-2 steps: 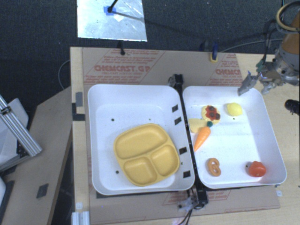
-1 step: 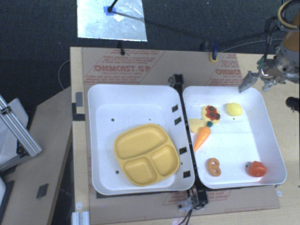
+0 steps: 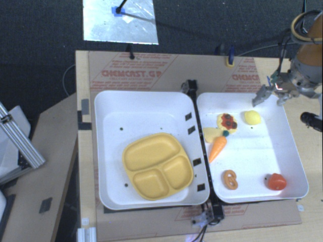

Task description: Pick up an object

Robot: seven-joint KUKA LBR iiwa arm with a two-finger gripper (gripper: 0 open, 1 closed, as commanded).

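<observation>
Bench, two white bins: gripper [image 3: 270, 96] open and empty over right bin [image 3: 290, 135] far rim, approach step; nearest pick, yellow ball [image 3: 252, 117], just below, calling for descent and closure.

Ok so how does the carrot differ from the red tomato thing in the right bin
The carrot is orange, long and tapered, with a dark tip at its top; the tomato is red and rounded. The carrot lies at a slant near the bin's left side, touching a pale yellow piece, while the tomato sits alone toward the near right corner. Both are small toy foods in the right bin, away from the end effector.
</observation>
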